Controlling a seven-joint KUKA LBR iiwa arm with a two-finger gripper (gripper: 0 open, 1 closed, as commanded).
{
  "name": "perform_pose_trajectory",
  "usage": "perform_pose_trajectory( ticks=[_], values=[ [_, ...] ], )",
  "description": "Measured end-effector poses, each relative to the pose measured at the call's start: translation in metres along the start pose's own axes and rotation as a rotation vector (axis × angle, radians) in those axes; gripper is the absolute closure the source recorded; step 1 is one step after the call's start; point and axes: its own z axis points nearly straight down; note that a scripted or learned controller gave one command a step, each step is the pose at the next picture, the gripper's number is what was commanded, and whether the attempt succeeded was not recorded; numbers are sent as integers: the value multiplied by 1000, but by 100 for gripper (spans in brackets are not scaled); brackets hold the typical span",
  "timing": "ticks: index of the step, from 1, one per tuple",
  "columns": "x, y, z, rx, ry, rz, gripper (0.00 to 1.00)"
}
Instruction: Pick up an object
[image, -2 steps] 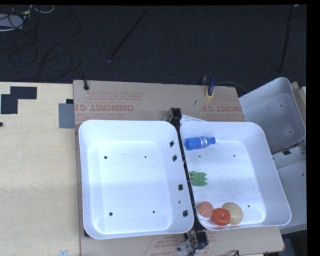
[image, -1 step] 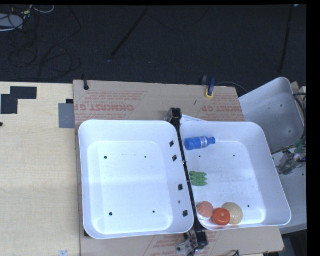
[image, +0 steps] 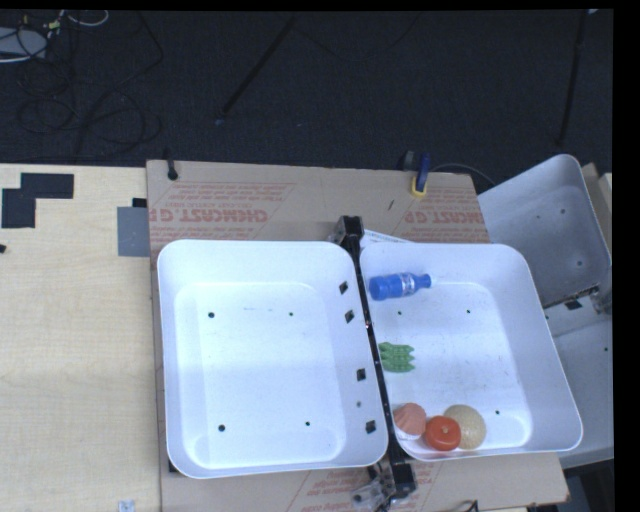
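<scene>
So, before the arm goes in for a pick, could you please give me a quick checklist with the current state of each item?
1. Objects available in the right bin: ok; blue bottle, green item, orange-red round piece.
2. Bottle clear of neighbours: ok; it lies alone near the far wall.
3. Green item free to grasp: ok; apart from the others, but close to the divider.
4. Round piece isolated: not ok; it touches a pink piece and a cream piece.
5. Gripper state: cannot tell.

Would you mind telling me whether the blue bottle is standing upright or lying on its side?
Lying on its side. The blue bottle stretches lengthwise across the right bin's floor, its pale cap end pointing right.
</scene>
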Motion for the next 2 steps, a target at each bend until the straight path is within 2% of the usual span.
perform_pose_trajectory(
  ticks=[1,2],
  values=[
    [2,-3,142,20,9,1,100],
    [0,0,59,2,1,0,100]
  ],
)
